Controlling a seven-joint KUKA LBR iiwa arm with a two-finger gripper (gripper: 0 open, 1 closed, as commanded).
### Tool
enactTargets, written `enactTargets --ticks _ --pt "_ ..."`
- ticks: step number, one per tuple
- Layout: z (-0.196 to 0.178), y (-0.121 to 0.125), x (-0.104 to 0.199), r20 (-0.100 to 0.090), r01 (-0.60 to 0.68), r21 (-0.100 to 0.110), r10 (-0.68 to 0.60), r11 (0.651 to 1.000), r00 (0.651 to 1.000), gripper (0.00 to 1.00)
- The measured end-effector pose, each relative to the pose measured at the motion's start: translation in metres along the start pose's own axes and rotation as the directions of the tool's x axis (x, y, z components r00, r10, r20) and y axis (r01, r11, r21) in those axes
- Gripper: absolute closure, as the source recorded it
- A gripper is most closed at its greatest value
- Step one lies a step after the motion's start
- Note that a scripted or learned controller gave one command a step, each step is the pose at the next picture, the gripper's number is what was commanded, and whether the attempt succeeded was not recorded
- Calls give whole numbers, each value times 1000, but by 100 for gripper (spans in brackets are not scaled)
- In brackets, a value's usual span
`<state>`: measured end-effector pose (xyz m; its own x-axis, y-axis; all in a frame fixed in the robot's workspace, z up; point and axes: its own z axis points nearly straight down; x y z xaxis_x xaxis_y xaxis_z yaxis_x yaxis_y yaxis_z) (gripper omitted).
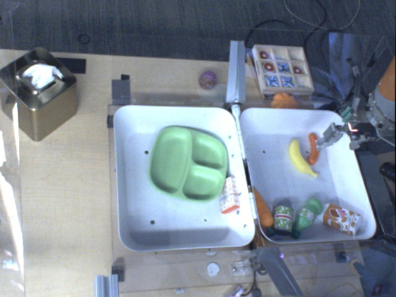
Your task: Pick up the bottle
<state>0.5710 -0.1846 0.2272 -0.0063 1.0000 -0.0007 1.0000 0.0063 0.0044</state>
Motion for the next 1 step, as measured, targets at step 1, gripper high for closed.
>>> enactTargets --ticks 1 --pt "78 -41 -14 0 61 0 -61 998 998 0"
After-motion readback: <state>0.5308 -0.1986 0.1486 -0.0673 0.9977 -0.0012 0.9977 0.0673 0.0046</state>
